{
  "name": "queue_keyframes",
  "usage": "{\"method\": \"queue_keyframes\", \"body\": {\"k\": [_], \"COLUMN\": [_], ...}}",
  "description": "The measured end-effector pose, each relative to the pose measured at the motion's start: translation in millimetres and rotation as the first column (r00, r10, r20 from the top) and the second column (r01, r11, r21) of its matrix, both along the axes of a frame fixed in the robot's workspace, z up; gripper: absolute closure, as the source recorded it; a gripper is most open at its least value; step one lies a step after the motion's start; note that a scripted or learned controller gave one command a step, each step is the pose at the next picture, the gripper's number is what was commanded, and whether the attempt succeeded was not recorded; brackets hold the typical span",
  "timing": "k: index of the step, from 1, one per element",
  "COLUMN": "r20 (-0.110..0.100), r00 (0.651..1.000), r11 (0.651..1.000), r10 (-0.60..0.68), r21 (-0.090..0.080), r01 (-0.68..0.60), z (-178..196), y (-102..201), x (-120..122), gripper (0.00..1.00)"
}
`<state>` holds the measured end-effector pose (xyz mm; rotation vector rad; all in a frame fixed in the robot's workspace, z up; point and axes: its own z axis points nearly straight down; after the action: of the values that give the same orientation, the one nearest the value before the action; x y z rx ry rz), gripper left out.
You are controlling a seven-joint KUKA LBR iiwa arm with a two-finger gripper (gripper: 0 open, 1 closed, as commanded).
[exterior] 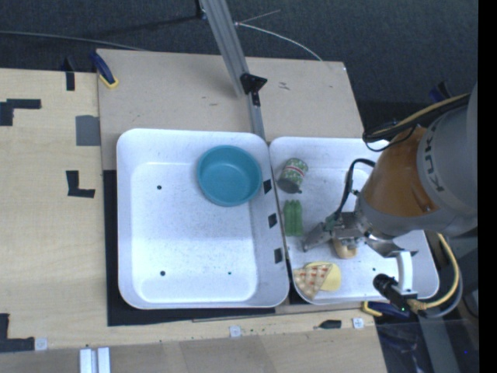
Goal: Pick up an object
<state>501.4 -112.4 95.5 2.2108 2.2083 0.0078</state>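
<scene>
Objects in the right bin point(353, 150) are my candidates: a small tan lump point(345, 247) lies touching the claw point(330, 234), just right of its tip, with a green piece point(293, 217) left and a waffle-like wedge point(314, 277) below. I can't tell the claw's opening. My arm point(404, 181) reaches in from the right, wrist low.

You're looking down on a pale wooden counter point(46, 231) with black tape marks point(78, 185) along its left part. Beyond its far edge lies dark carpeted floor point(101, 10), and a grey metal bar point(225, 33) slants in over that edge.
</scene>
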Motion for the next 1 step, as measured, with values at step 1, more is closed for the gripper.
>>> {"method": "queue_keyframes", "body": {"k": [1], "r20": [0.016], "r00": [1.0], "r11": [1.0], "r10": [-0.002], "r21": [-0.01], "r01": [0.002], "z": [14.6], "y": [-3.8], "x": [3.5], "gripper": [1.0]}}
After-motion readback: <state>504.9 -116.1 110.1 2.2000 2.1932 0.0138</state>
